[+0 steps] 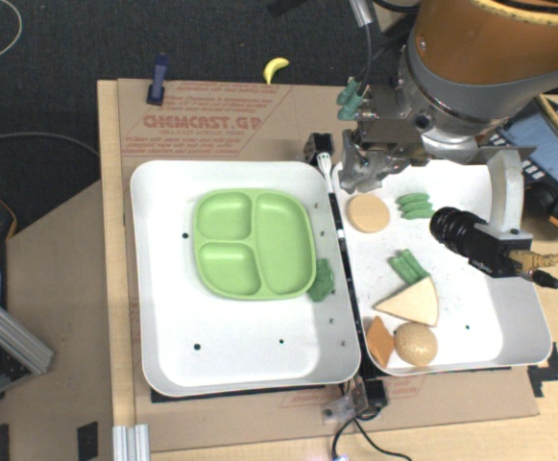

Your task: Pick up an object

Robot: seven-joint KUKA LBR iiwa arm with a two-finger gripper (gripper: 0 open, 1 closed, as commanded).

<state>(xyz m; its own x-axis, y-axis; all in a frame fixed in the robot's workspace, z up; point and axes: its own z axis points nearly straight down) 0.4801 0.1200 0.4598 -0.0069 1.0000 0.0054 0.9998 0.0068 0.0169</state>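
Nearest the camera, at the front edge of the right bin [509, 353], a round tan bread roll [415, 344] sits touching an orange wedge [379, 340], w/ the wedge pressed up against the divider between the bins. Just behind them lies a pale triangular cheese slice [411, 303], and a green bean-like piece [408, 265] touches its upper corner. Further back, a round tan cookie [368, 212] lies close to the divider, w/ a small green pod [414, 205] just beside it on the right.

The gripper [363, 173] hangs over the back-left corner of the right bin, directly behind the cookie and very near it; its fingers look close together w/ nothing between them, though the tips are hard to make out. A black cylinder [463, 234] on the arm's side juts over the bin's middle right.

Open floor in the right bin: front-right corner and the strip along the right wall.

The left bin [163, 334] holds a green divided plate [254, 243], roughly central, w/ a dark green piece [321, 281] at its right rim near the divider. Wide bare floor runs along that bin's front and left edges.
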